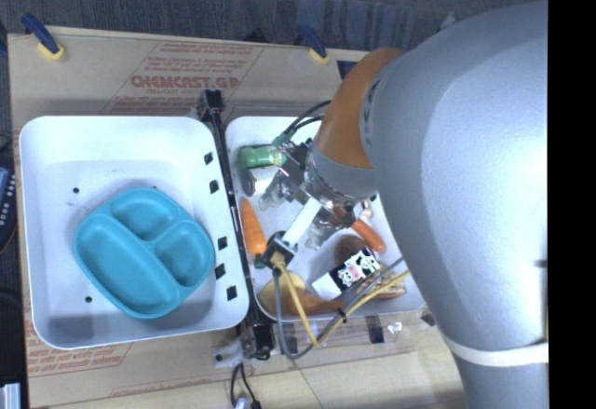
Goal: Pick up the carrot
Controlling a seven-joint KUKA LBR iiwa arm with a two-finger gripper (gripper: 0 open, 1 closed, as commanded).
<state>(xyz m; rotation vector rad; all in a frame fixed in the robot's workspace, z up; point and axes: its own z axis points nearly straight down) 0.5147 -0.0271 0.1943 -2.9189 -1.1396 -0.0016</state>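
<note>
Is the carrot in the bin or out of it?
In. The carrot lies flat on the floor of the right-hand bin, along its left wall.

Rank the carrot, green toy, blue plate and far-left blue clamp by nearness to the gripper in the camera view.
From the gripper:
1. carrot, by the divider, and green toy, upper right bin: too close to call.
2. blue plate, left bin.
3. blue clamp, bench's far-left corner.
</note>
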